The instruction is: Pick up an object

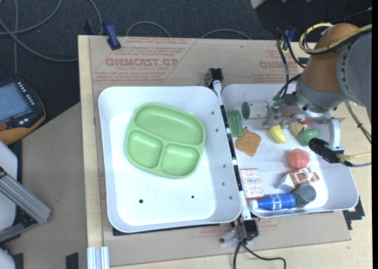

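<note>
My gripper [286, 114] hangs under the grey and orange wrist over the far part of the right bin [339, 194]. It sits low among a yellow banana-like piece [277, 134], a green round piece [307, 137] and a small orange and white item [296, 125]. Nothing can be seen held in it. A grey and white cylinder [255, 109] lies just to its left. Further forward lie a red ball [298, 157], a small carton [303, 176], a blue bottle [276, 202] and a dark grey cap [305, 193].
The left bin [115, 161] holds a green divided plate [166, 140]. Near the divider in the right bin lie a green stick [235, 122], an orange toast slice [248, 142] and a red and white packet [251, 182]. Cables run beside the arm.
</note>
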`<state>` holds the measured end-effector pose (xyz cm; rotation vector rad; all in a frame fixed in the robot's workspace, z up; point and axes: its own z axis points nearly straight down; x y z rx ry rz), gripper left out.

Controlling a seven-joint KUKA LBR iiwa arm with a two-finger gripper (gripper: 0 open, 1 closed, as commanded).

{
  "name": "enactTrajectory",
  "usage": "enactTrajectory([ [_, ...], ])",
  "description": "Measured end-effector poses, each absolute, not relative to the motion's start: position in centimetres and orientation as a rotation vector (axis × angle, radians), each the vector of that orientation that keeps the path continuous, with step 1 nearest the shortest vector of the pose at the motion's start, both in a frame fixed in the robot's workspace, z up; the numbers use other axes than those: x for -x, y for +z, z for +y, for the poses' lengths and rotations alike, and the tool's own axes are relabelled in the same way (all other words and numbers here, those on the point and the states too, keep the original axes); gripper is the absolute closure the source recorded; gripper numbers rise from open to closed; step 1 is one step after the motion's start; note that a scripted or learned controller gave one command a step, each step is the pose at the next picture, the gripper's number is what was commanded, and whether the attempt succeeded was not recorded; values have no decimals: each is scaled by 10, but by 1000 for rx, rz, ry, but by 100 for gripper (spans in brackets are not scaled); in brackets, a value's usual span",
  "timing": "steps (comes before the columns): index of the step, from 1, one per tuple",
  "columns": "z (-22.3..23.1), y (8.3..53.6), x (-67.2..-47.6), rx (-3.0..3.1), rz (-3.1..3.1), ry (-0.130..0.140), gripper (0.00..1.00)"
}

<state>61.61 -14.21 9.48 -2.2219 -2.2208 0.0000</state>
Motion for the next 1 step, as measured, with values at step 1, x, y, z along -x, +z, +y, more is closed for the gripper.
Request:
enactTrajectory([
  [1,-66,185,-601,2220,-2225,-3,100],
])
